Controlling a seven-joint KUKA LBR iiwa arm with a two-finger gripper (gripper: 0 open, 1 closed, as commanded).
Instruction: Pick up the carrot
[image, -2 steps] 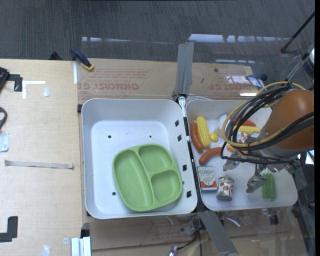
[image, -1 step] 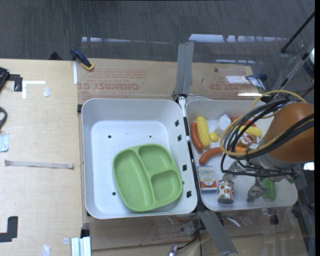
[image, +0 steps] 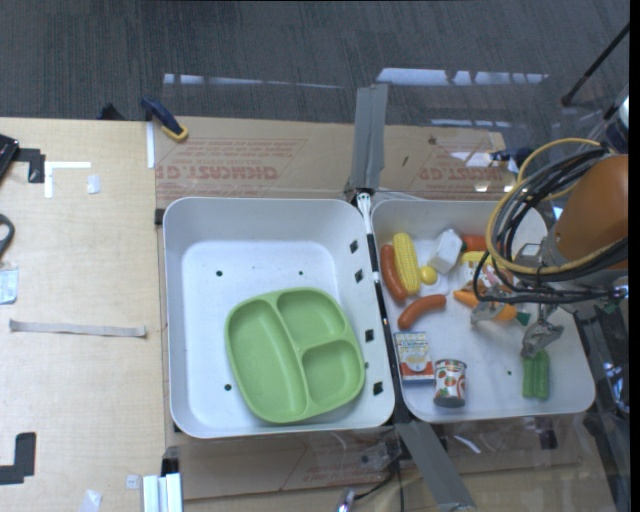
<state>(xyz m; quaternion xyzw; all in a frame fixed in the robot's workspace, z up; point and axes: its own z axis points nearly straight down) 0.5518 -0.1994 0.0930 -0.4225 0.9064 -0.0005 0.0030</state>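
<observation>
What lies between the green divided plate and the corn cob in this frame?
In the camera view, the two bins' adjoining walls and an upright sausage lie between the green divided plate and the corn cob.

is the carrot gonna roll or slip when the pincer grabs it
The carrot looks like a small, smooth toy, so it is probably stiff and light. Its rounded, tapered shape may let it roll or squirt out of a pinch. It lies beside the pincer among other toys in the right bin, so a push could nudge neighbours.
</observation>
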